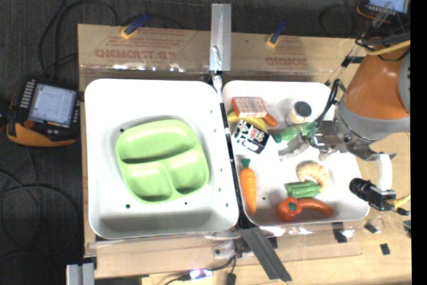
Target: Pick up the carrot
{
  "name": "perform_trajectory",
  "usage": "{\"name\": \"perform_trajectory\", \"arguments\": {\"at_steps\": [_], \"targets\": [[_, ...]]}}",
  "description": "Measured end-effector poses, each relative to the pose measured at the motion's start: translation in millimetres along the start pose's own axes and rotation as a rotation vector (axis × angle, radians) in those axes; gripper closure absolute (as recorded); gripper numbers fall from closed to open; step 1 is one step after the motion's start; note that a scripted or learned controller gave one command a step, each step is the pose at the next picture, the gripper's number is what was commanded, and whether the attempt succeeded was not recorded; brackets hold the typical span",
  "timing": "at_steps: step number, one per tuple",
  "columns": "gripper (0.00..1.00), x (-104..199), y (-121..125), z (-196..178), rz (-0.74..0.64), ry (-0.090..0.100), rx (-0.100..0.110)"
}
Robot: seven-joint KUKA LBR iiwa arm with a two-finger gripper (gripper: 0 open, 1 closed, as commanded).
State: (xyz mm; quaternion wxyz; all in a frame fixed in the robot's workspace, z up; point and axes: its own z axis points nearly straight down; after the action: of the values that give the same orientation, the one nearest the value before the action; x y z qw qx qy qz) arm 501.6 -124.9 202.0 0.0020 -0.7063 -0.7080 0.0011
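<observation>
The carrot [248,187] lies along the left wall of the right bin [347,210], green top pointing far, tip near. The gripper [303,141] hangs over the bin's middle, well right of the carrot, beside a green toy [288,135]; whether its jaws are spread cannot be told. The left bin [100,210] holds a green divided tray [162,158].
</observation>
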Motion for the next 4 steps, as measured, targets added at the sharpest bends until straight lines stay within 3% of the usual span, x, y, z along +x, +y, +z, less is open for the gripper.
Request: {"name": "perform_trajectory", "arguments": {"at_steps": [1, 2, 3, 4], "targets": [[0.0, 66.3, 6.4, 19.9, 0.155, 0.0, 0.002], [0.0, -24.7, 9.6, 6.2, 0.266, -0.003, -0.001], [0.0, -51.7, -9.3, 101.4, 0.221, 0.001, -0.019], [1.0, -52.6, -10.7, 93.5, 0.223, -0.001, -0.014]]}}
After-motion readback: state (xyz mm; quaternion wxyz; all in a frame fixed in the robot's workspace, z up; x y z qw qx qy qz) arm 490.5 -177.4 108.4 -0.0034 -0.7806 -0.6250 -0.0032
